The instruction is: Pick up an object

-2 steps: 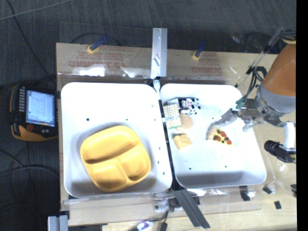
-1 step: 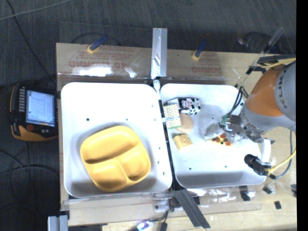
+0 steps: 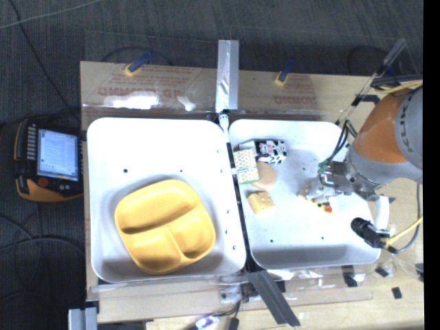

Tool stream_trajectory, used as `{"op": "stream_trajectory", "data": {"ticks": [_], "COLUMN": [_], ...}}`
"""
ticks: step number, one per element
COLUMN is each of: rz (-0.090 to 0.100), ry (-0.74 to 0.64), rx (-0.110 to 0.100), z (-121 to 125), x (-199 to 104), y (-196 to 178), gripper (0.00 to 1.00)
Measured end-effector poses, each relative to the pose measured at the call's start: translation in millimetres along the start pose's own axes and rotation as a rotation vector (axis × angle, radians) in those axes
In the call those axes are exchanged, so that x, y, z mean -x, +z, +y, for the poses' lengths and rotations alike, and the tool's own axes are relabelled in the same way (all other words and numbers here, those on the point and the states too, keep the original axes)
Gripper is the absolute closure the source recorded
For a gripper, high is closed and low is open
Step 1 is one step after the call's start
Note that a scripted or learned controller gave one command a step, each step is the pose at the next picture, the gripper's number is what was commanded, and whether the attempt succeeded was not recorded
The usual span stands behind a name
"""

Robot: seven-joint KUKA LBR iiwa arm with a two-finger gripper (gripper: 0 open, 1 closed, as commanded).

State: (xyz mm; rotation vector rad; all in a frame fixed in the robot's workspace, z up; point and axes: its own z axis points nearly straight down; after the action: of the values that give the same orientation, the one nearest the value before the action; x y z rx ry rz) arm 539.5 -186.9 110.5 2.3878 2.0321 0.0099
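You see the gripper [image 3: 317, 192] low in the right bin [image 3: 295, 249]; its jaw state cannot be told. Small objects [image 3: 260, 172] lie clustered near the bin's left wall, apart from it

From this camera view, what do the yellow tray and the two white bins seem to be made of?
The yellow tray looks like moulded plastic with a smooth, slightly glossy finish: rounded compartments and soft highlights. The left bin and right bin look like thin white plastic, matte to satin, with rounded corners; painted metal cannot be excluded.
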Motion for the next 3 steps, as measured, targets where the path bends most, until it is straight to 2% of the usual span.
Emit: {"op": "stream_trajectory", "data": {"ticks": [1, 2, 3], "rz": [0.000, 0.001, 0.001], "ry": [0.000, -0.002, -0.002], "rx": [-0.002, -0.004, -0.005], "z": [-0.7, -0.5, -0.6], "x": [0.0, -1.0, -1.0], "y": [1.1, -7.2, -7.1], "gripper": [0.00, 1.00, 0.00]}}
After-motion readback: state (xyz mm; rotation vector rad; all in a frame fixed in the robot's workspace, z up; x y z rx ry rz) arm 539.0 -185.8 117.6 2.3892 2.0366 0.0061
